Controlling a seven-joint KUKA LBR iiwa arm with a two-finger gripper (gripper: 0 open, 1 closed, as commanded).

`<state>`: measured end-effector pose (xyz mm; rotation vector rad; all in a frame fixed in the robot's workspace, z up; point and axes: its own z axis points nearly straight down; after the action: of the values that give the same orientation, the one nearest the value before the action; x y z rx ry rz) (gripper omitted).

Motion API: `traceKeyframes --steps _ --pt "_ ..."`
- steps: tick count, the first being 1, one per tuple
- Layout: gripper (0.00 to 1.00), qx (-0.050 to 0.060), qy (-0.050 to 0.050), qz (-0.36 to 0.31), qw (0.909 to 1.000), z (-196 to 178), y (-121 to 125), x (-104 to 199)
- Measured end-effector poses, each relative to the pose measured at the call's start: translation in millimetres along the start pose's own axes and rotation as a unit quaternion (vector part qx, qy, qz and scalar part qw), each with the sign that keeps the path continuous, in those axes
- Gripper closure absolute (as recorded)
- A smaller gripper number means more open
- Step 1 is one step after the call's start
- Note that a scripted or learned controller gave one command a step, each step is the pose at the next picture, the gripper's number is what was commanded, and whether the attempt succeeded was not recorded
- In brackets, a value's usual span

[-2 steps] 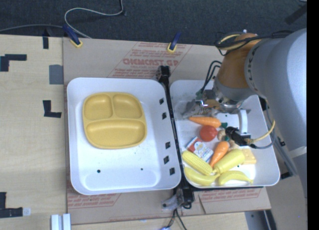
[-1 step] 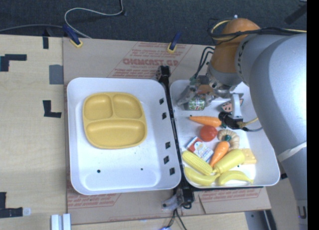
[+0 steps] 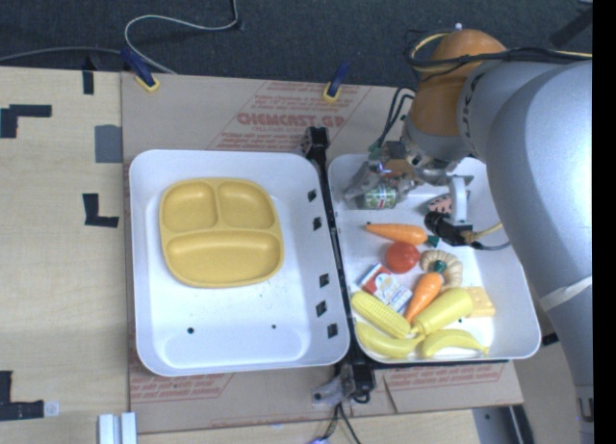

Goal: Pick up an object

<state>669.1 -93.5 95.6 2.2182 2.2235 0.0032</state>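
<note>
While pincer [image 3: 377, 180] grips unclear, green can [image 3: 379, 198] just beneath, right bin [image 3: 510, 312].

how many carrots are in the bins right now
2, both in the right bin: one carrot lying across the middle, another carrot tilted below it beside the tomato. The arm may hide more.

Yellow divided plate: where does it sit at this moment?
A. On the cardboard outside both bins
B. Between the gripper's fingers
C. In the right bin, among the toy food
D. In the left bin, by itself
D. The yellow divided plate lies flat in the left bin, while the toy food, such as the tomato and corn cob, is crowded in the right bin.
</note>
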Motion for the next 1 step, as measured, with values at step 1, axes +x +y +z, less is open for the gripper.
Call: traceKeyframes --steps 1 --pt "1.00 0.000 0.000 0.000 1.0000 -115.8 -12.9 47.0"
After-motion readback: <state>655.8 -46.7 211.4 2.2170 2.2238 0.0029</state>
